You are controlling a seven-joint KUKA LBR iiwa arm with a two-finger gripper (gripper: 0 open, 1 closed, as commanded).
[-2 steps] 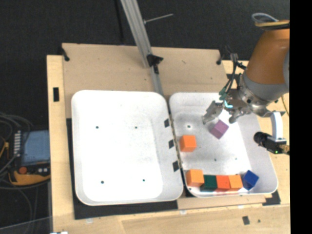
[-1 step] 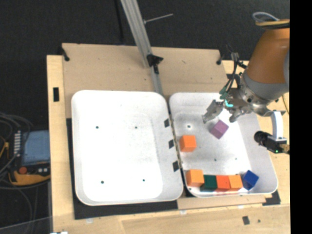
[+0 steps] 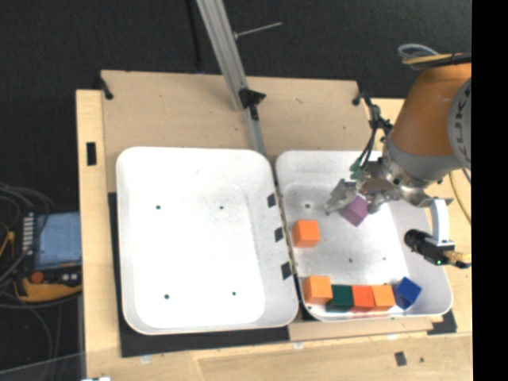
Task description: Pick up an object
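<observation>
grasp step: fingers (image 3: 354, 202) closed on purple block (image 3: 356, 210) over right bin (image 3: 317, 165); next, lift straight up.

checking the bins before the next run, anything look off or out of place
Nothing looks spilled or damaged. The purple block sits tilted between the fingers of the gripper, over the right bin; the other blocks lie in that bin.

Gripper (image 3: 355, 199) sits over the right bin (image 3: 317, 169) with a purple block (image 3: 355, 210) between its fingers. Orange cube (image 3: 306, 232) lies just lower-left of it. Well below — along the bin's near wall — a row: orange, green, orange, orange, blue block (image 3: 407, 291).
</observation>
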